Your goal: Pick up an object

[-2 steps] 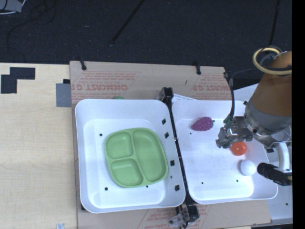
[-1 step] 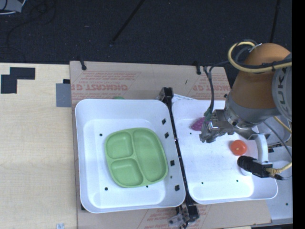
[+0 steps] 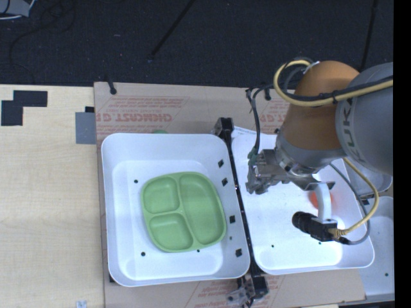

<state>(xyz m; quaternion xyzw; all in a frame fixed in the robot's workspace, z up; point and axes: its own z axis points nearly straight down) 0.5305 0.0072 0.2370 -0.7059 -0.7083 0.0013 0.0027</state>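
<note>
Two bins (image 3: pixel 122 172): the gripper (image 3: pixel 258 178) hangs low in the right one, apparently to grasp; its state is unclear.

White bins: two, side by side, one at 9 o'clock (image 3: pixel 122 172), one at 3 o'clock (image 3: pixel 282 249). Green divided plate (image 3: pixel 183 212): one, three compartments, in 9 o'clock bin. Orange object (image 3: pixel 314 197): one, partly hidden, in 3 o'clock bin.

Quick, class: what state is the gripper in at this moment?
Gripper: over the right bin, near its left wall; whether it is open or closed cannot be told, and nothing shows in its grasp.
</note>
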